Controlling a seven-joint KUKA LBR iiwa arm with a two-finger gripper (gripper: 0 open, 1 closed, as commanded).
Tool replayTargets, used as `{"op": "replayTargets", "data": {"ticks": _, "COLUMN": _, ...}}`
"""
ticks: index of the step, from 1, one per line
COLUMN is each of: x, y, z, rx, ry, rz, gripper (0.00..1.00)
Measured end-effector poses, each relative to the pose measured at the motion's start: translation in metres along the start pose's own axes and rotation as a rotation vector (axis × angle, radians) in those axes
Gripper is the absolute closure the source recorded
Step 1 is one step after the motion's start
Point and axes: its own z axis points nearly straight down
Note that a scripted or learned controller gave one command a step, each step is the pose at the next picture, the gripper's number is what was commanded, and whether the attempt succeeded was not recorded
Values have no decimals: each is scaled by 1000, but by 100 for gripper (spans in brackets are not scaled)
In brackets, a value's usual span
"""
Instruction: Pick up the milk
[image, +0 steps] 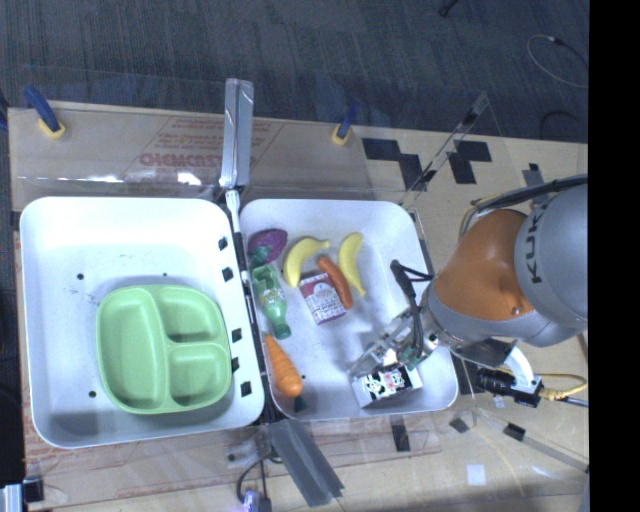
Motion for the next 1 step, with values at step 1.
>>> {"op": "replayTargets", "data": {"ticks": 1, "x": 0, "y": 1, "z": -10, "rx": 0, "ry": 0, "rz": -5, "gripper": 100}}
